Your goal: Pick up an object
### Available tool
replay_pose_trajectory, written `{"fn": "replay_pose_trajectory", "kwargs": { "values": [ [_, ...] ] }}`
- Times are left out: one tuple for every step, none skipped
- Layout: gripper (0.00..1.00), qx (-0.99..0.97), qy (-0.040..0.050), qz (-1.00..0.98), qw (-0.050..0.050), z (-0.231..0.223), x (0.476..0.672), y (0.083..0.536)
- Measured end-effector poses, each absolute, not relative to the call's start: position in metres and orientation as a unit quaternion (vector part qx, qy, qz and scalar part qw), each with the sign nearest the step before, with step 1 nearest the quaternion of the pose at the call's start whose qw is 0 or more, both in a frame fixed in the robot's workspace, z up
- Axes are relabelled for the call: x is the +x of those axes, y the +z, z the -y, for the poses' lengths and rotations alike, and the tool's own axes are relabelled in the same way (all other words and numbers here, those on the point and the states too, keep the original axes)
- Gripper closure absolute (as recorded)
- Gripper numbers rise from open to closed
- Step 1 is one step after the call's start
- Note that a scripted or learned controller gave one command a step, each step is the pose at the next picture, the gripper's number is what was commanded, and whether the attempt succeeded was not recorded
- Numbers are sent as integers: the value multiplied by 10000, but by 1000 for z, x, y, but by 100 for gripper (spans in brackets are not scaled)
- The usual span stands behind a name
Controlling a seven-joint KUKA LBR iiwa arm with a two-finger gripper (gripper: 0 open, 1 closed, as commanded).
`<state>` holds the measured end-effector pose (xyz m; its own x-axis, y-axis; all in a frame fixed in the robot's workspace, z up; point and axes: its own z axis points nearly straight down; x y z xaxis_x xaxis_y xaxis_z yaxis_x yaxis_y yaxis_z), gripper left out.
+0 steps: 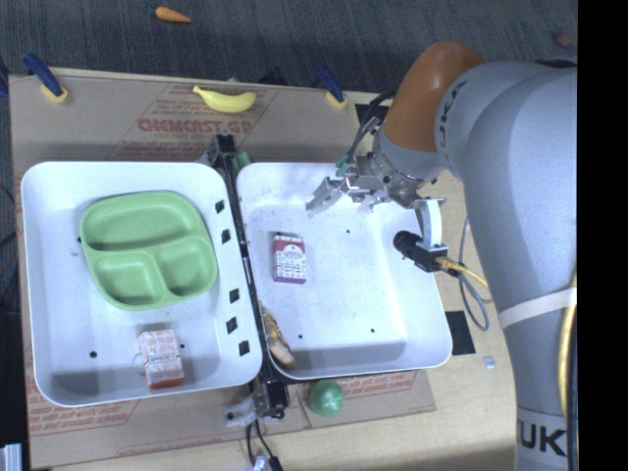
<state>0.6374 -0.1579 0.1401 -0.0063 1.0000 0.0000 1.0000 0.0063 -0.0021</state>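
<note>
A small red and white box lies flat in the middle-left of the right bin. My gripper hangs over the upper part of that bin, up and to the right of the box and apart from it. I see nothing held in it. In the left bin rests a green divided plate, with a small red and white packet below it near the front wall.
A tan object lies against the right bin's left wall near the front. A green ball sits on the cardboard in front of the bins. A yellow banana lies behind them. The arm's grey body overhangs the right side.
</note>
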Motion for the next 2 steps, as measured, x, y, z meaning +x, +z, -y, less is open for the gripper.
{"fn": "replay_pose_trajectory", "kwargs": {
  "values": [
    [0,-7059,4,7083,-8,201,536,246],
    [0,-7050,15,7092,24,211,475,128]
  ]
}}
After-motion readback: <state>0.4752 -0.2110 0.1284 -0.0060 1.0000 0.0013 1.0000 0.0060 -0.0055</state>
